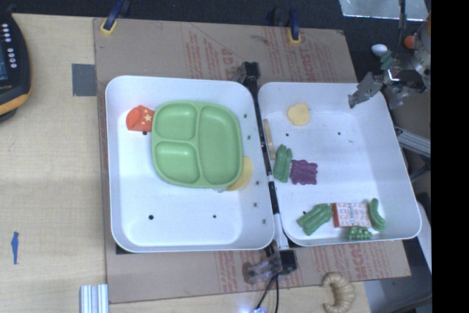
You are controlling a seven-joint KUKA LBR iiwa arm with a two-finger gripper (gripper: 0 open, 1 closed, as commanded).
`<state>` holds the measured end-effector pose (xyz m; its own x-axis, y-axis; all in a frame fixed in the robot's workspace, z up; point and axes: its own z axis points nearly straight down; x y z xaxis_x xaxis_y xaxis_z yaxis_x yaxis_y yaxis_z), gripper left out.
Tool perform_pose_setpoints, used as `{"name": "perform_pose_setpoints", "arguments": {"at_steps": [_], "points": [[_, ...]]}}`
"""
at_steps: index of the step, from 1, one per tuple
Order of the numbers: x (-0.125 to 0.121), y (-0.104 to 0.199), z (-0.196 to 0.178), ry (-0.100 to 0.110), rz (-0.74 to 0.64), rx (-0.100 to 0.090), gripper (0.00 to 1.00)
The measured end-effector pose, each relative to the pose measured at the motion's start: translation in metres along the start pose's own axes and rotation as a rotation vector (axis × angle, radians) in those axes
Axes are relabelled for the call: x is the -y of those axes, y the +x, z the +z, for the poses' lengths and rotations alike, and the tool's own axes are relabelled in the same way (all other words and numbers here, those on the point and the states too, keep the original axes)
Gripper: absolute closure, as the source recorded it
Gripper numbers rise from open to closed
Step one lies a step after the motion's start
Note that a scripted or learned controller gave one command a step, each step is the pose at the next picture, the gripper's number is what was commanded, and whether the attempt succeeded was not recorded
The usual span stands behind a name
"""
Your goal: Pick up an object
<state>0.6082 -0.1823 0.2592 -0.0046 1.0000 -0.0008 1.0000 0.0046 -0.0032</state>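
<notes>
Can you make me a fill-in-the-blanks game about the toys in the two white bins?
1. The green plate lies in the ____ bin.
2. The purple toy lies in the ____ bin.
3. The red toy sits beside the plate and has a yellow ____ on it.
4. The green plate has ____ compartments.

Missing words: left, right, star, three

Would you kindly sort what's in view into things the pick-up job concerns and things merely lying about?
Job:
gripper
yellow disc
purple piece
green pods
red-and-white packet

Lying about:
green divided plate
orange handset
blue clamp
</notes>
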Motion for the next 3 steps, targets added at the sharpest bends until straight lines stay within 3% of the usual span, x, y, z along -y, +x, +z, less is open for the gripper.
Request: {"name": "perform_pose_setpoints", "arguments": {"at_steps": [1,2,3], "points": [[0.019,0.072,0.115,0.01,-0.006,-0.004,0.0],[0.075,0.081,0.151,0.009,0.0,-0.003,0.0],[0.072,0.079,0.138,0.003,-0.002,0.0,1.0]]}}
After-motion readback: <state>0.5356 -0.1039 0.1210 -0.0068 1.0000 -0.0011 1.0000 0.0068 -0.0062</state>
